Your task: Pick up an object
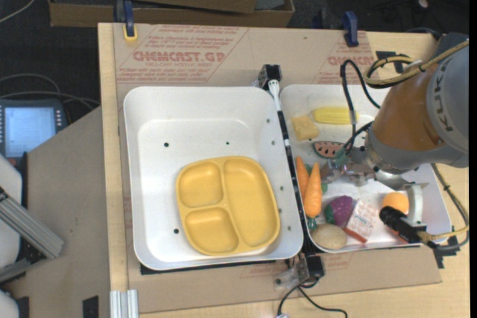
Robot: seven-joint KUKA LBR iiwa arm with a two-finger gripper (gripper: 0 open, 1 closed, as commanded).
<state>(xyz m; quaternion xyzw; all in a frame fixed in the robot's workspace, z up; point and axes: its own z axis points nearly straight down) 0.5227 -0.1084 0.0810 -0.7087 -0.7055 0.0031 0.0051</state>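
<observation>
Your robot arm (417, 115) reaches over the right bin (440, 197) of toy food; you cannot tell its jaws' state. A yellow tray (226, 203) sits in the left bin (149, 160).

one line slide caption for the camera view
Robot arm over right bin of toy food; yellow divided plate in left bin.
</observation>
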